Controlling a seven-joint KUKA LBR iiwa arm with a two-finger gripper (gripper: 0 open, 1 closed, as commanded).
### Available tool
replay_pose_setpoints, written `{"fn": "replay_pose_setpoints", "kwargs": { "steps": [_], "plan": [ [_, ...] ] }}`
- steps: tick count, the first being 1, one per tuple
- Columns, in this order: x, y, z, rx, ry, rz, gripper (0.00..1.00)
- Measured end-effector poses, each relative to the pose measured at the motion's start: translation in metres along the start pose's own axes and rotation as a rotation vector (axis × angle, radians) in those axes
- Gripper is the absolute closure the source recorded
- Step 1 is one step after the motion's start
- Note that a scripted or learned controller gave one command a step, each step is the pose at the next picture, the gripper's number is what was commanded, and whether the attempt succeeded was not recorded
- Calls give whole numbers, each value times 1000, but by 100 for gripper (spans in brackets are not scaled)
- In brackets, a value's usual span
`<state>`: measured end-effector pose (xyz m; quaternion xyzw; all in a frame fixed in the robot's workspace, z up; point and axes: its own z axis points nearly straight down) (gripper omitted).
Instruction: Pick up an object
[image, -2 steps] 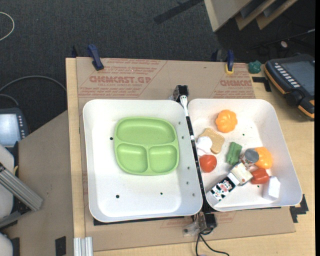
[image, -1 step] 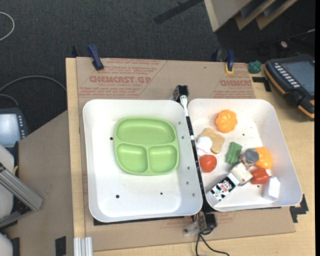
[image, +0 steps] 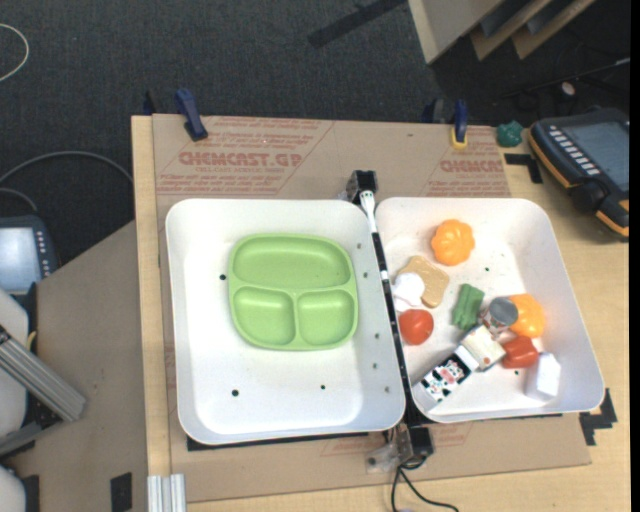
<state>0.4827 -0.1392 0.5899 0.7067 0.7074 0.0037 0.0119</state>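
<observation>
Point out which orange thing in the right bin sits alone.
The orange pumpkin near the bin's far side; it touches nothing. The other orange piece is packed among the toys lower right.

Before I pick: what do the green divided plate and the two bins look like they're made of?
Green divided plate: likely molded plastic with a matte to satin finish, going by its even color, rounded compartment walls and soft sheen. Left bin and right bin: probably thin formed white plastic, smooth and slightly glossy, with rounded rims.

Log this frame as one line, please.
stage: pre-pick | left bin: green divided plate | right bin: orange pumpkin toy, red tomato toy, green block, other small items
</observation>
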Motion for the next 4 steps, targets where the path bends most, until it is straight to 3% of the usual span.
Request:
{"fn": "replay_pose_setpoints", "kwargs": {
  "steps": [2, 3, 4],
  "plan": [
    [0, 2, -22, -10, -5, 0, 100],
    [-61, -6, 60, 31, 13, 8, 100],
    [-58, -4, 44, 15, 7, 2, 100]
  ]
}}
